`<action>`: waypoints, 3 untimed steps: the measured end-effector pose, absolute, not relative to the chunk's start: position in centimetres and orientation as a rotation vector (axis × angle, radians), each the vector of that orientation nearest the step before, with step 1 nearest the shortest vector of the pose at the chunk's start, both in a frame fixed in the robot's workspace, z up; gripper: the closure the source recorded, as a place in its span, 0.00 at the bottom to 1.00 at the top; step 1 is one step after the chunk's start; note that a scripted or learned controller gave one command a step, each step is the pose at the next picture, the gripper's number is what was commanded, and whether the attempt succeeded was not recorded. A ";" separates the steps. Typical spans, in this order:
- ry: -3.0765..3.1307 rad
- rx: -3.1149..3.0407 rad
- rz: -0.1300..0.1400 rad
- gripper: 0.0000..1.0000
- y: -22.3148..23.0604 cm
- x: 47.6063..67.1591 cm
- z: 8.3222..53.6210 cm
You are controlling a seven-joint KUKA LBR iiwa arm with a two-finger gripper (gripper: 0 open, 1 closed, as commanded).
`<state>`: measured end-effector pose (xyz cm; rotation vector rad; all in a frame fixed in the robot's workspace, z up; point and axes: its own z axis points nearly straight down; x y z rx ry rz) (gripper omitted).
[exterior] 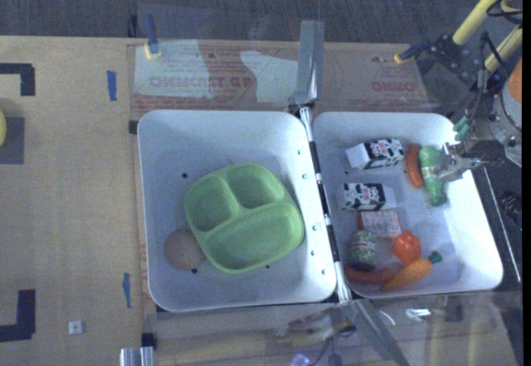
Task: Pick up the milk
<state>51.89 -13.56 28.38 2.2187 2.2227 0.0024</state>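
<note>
Two white bins sit side by side on a brown bench over grey carpet, and in the right bin [485, 227] two milk cartons lie just left of the gripper [455, 158], one carton [374, 153] nearest it and the other [364, 196] lower left. They look light, stiff and boxy, best pinched across the narrow flat sides. Whether the gripper is open or closed I cannot tell; a green tray [243, 216] lies far left.
</note>
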 end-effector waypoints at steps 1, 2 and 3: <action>2.025 2.406 -0.001 1.00 -9.0 49.9 23.9; 2.291 2.146 0.002 1.00 -4.1 49.5 28.2; 2.379 2.052 0.000 1.00 -4.2 49.7 20.4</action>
